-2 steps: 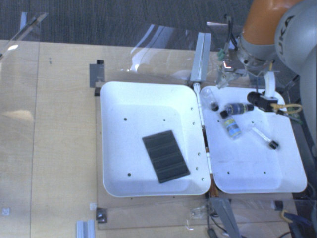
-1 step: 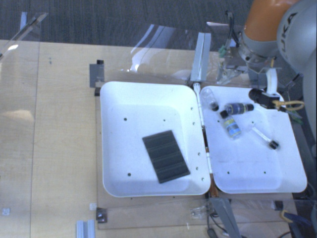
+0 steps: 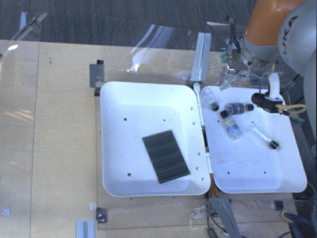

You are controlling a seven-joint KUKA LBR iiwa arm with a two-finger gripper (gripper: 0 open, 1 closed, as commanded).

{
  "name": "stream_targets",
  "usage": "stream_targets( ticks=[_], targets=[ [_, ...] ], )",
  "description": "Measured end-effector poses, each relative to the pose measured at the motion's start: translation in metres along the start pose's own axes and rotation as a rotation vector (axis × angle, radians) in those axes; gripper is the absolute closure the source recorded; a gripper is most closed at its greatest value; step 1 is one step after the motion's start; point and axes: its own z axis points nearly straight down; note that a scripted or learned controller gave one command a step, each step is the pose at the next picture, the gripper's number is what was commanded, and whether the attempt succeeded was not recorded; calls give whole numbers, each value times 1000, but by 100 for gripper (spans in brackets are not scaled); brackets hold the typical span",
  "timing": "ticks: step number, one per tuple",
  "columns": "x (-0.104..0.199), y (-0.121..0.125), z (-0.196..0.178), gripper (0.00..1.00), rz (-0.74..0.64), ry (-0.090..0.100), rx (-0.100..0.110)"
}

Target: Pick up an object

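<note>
- Candidate objects lie in the right bin (image 3: pixel 292 182): a dark-capped bottle (image 3: pixel 237 108), a clear bottle (image 3: pixel 231 127) just beside it, a slim pen-like item (image 3: pixel 262 136).
- A dark ribbed slab (image 3: pixel 166 156) sits in the left bin (image 3: pixel 114 133).
- Nothing looks lifted yet; the gripper (image 3: pixel 232 69) hangs at the right bin's far edge, and I cannot tell its state.
- Pale wooden counter (image 3: pixel 49 148), dark ribbed floor (image 3: pixel 124 9) beyond.

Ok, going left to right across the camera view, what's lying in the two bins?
Dark ribbed pad in the left bin → small clear vial in the right bin → clear bottle → thin white tube with a dark tip.
</note>
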Motion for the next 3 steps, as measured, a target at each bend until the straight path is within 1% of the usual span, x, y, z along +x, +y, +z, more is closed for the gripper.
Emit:
stream_targets(
  ticks=[2, 3],
  targets=[
    [2, 4, -24, 100, -9, -3, -17],
    [20, 2, -5, 100, -53, 1, 0]
  ],
)
